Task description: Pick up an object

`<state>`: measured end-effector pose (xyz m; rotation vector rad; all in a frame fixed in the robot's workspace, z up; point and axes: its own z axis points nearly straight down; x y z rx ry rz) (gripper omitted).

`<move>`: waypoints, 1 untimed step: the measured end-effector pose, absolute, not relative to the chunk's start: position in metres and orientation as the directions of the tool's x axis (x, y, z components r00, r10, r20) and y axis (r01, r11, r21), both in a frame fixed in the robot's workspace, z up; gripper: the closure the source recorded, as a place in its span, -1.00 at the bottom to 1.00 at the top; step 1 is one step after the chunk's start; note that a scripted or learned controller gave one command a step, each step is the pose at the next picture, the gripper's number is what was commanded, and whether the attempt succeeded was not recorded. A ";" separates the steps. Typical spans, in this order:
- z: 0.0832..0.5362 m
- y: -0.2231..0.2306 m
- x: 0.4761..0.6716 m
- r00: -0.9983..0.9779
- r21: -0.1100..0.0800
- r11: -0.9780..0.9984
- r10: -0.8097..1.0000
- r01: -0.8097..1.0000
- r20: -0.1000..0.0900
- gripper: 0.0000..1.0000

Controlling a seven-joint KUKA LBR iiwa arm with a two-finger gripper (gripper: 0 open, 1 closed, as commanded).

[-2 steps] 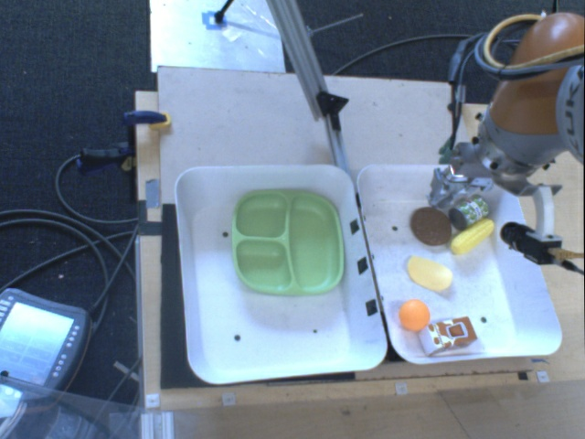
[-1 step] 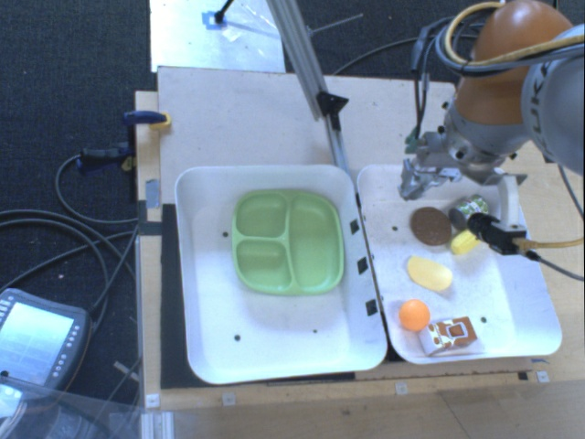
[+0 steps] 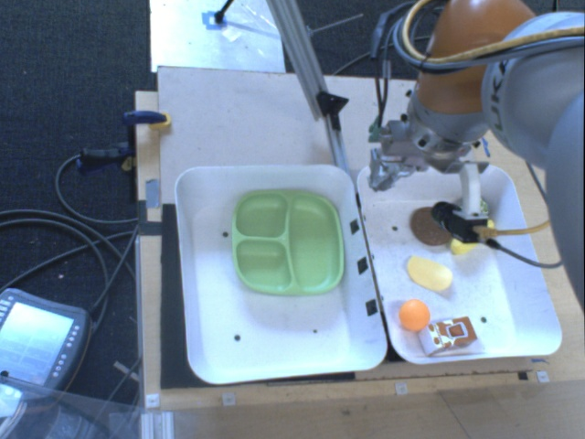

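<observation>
Hand [image 3: 384,174] above right bin's [image 3: 535,323] far-left corner, brown disc [image 3: 426,226] near.

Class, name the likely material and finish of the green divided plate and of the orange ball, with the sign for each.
Green divided plate: probably moulded plastic, smooth with a faint sheen; even colour, rounded compartment ridges.
Orange ball: likely smooth plastic, perhaps a table-tennis ball; uniform colour with a small highlight. Too small to be certain.
</observation>
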<state>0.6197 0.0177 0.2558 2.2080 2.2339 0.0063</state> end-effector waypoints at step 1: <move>0.255 0.073 0.620 -0.012 0.003 0.012 1.000 1.000 0.003 1.00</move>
